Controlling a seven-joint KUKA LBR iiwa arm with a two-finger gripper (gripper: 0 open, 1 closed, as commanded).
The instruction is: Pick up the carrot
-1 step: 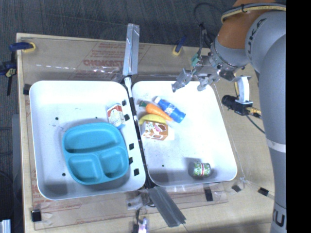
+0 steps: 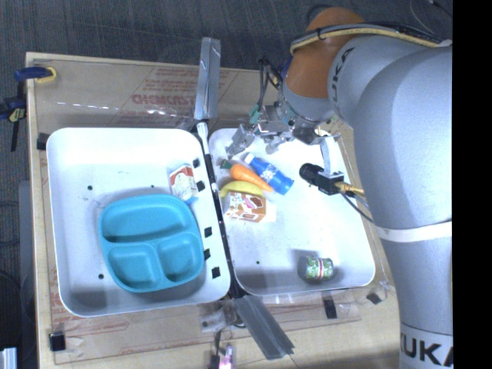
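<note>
Camera view, one frame. Two white bins sit side by side on the desk (image 2: 92,337). Right bin (image 2: 338,229): carrot (image 2: 247,174) lies near the upper left corner, close to the divider between the bins, tilted with its green end toward upper left. Touching or just beside it: a blue bottle (image 2: 271,174) on its right, a yellow banana (image 2: 242,187) directly below it, and a small printed packet (image 2: 246,206) below the banana. A green can (image 2: 319,267) lies well apart, near the lower right corner of the same bin. Left bin (image 2: 77,160): a blue compartment tray (image 2: 151,242) in the lower middle, a small red-and-white carton (image 2: 182,181) at its upper right against the divider. Arm reaches in from the right; claw (image 2: 254,135) hangs above the upper left of the right bin, just above the carrot. Cannot tell from this angle whether the claw is apart or together; nothing visibly sits in it. Carrot rests in the bin.
</note>
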